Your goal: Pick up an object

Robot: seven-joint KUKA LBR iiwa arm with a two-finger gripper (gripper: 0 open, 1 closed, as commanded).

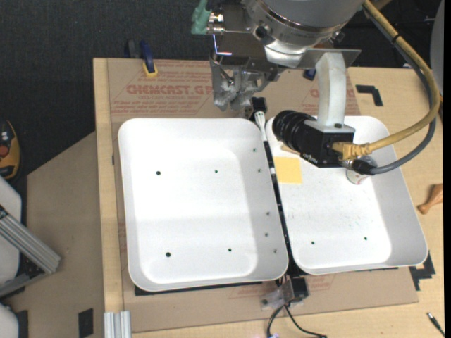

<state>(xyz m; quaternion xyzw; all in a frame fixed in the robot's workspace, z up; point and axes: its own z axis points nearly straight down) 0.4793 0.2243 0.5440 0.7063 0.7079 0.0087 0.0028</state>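
Flat pale-yellow square (287,169) in right bin (338,224), near left rim; claw (237,94) opening: cannot tell.

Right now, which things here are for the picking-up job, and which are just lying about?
For the job: gripper, yellow square, right bin that holds it.
Just lying about: left bin, blue-and-yellow clamp, brown board under the bins.

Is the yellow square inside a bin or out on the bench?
Inside. The yellow square lies flat on the floor of the right bin, close to its left wall.
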